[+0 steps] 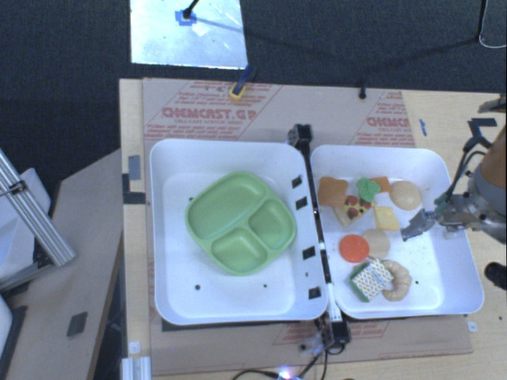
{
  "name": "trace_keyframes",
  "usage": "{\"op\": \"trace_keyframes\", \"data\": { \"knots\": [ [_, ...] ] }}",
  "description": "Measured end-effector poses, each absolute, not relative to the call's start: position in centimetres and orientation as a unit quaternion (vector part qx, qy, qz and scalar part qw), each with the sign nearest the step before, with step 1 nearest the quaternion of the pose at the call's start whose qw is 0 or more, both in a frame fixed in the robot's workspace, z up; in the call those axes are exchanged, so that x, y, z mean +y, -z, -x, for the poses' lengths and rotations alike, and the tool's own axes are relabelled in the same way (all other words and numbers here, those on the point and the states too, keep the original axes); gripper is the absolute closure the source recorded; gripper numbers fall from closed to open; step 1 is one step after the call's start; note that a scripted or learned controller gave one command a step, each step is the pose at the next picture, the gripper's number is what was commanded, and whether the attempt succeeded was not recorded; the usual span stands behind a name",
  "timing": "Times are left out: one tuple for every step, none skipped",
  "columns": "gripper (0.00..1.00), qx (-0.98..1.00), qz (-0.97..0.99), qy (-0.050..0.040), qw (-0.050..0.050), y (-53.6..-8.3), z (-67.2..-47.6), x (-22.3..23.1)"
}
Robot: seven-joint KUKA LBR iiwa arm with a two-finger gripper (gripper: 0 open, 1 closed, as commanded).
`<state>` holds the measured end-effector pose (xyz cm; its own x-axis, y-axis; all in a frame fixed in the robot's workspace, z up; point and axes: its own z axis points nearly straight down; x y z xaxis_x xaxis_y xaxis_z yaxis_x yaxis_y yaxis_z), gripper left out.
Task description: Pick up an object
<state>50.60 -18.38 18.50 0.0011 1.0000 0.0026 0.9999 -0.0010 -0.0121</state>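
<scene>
The right bin (pixel 455 287) holds several toy foods. These include a brown bread piece (pixel 333 190), a green piece (pixel 367 188), a pale round bun (pixel 405 195), a pizza slice (pixel 351 209) and a yellow block (pixel 386 218). Nearer the front lie an orange-red disc (pixel 354 248), a beige round piece (pixel 377 242), a green-and-white checkered packet (pixel 370 280) and a tan ring (pixel 397 281). My gripper (pixel 414 228) reaches in from the right over this bin. It sits just right of the yellow block and below the bun, and nothing shows held in it.
The left bin (pixel 170 291) holds a green divided plate (pixel 240 223). A black clipped divider (pixel 311 228) joins the two bins. The arm's body (pixel 483 204) covers the right bin's right rim. Bare bin floor lies at the right bin's front right.
</scene>
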Motion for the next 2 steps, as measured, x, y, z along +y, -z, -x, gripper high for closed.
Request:
{"op": "trace_keyframes", "data": {
  "knots": [
    [0.00, -0.708, 0.706, 0.0002, -0.001, -19.2, -50.9, -18.3],
    [0.00, -0.708, 0.707, 0.0006, -0.001, -13.3, -50.6, -18.5]
  ]
}}
